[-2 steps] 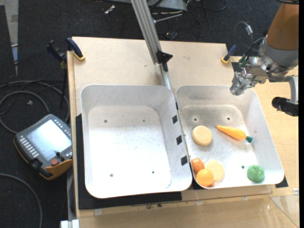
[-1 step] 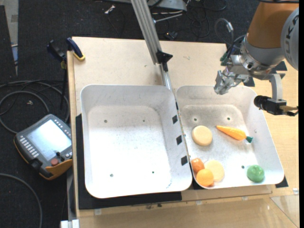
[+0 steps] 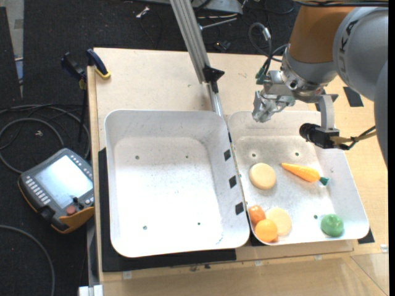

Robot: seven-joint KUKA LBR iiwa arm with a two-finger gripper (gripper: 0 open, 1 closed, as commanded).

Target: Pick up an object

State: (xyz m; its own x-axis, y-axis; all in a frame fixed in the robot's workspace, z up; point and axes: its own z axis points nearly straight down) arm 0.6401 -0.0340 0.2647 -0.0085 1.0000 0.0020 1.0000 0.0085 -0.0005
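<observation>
1. Worktop (image 3: 154, 82): pale wood, carrying two shallow white bins side by side.
2. Arm (image 3: 345, 36): grey with an orange band, reaching in from the right.
3. Left bin (image 3: 123, 134): bare white floor with small dark specks.
4. Right bin (image 3: 352, 193): holds all the food pieces.
5. Gripper (image 3: 266, 111): above the far rim of the right bin; its fingers point down, close together, with nothing between them.
6. Carrot (image 3: 300, 172): lying near the bin's middle, right of a pale round disc (image 3: 262, 176).
7. Near edge: an orange ball (image 3: 266, 230) touching a second pale disc (image 3: 281, 219), a small red-orange piece (image 3: 255, 213) just beside them.
8. Green ball (image 3: 332, 225): near right corner, apart.
</observation>
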